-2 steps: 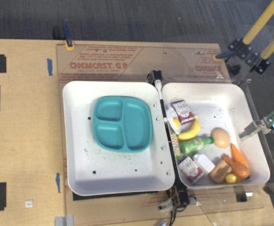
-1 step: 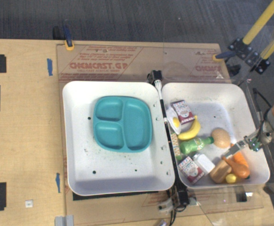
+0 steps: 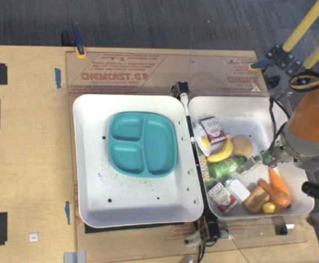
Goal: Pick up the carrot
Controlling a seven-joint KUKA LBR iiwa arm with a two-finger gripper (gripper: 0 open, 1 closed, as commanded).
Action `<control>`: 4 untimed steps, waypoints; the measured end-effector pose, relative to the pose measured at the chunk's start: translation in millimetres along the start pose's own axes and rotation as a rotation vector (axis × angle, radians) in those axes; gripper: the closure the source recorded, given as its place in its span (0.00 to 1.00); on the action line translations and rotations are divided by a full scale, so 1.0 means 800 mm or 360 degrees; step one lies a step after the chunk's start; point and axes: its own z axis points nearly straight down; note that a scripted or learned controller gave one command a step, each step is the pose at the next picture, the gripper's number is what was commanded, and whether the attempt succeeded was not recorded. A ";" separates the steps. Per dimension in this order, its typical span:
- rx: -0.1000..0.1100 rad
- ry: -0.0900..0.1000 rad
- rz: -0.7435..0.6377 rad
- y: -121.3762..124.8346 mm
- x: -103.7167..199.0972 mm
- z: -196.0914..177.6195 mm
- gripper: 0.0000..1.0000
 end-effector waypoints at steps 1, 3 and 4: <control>-0.0006 0.0019 0.0211 -0.051 -0.016 -0.001 0.00; 0.0005 0.0004 0.0343 -0.023 0.076 -0.072 1.00; 0.0000 -0.0012 0.0248 0.014 -0.059 -0.210 1.00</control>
